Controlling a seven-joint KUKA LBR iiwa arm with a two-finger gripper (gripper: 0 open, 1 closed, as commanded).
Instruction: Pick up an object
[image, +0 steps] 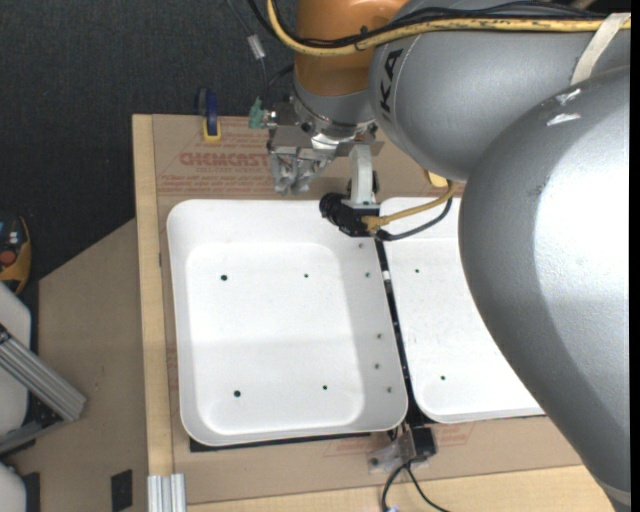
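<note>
From my station I see the gripper (294, 176) at the far side of the bench, over the brown board (215, 160) just beyond the far rim of the left bin (270, 330), and not over the white floor of the bin. The gripper is small in the view and partly in shadow under the wrist, so I cannot tell if it is open or closed, and I cannot make out anything held in it. The orange band (335, 35) above the wrist is cut off by the top edge. The grey arm (545, 260) is very near to the camera and covers the right part of the right bin (440, 330); its near right corner and its far edge are hidden to me. Where the object for picking lies, I cannot tell. On the visible floors of the two bins I can make out a few small dark dots. The board carries red letters, half covered by the gripper, and I read them only in part. A blue and yellow clamp (209, 112) stands at the far left corner of the board.
</note>
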